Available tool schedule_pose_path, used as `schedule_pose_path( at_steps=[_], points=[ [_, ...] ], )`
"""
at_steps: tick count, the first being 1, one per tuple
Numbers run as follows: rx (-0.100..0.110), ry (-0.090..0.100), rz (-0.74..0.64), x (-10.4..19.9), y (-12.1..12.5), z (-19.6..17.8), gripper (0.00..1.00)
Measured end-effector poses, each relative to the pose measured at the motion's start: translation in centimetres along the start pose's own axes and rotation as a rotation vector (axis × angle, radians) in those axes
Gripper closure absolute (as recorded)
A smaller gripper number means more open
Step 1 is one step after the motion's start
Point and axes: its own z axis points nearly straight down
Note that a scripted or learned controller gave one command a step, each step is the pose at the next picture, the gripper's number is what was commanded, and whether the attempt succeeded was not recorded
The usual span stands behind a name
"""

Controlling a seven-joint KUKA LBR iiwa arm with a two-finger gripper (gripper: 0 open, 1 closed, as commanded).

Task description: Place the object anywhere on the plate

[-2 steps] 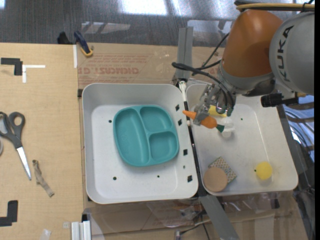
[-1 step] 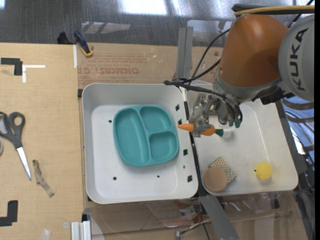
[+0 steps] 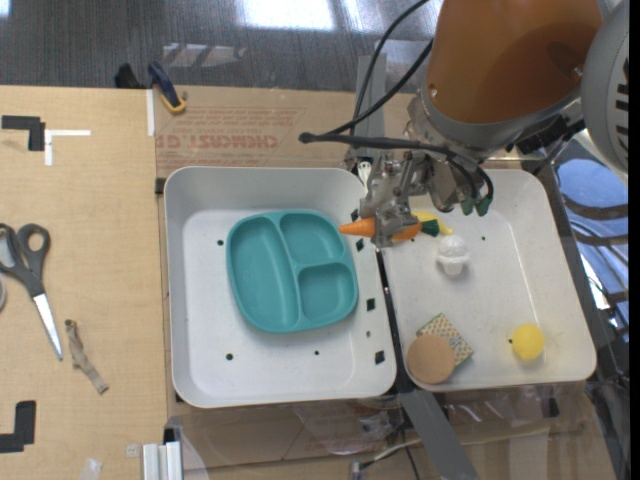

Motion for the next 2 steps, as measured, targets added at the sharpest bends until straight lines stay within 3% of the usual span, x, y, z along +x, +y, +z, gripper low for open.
schedule_pose_path(
  at_steps=[1,2],
  points=[
    [-0.001,-0.001,-0.330,4.03,3.88,-4.85,1.00],
    [-0.001,-0.001,-0.329,4.02,3.85,-4.85,0.00]
  ],
)
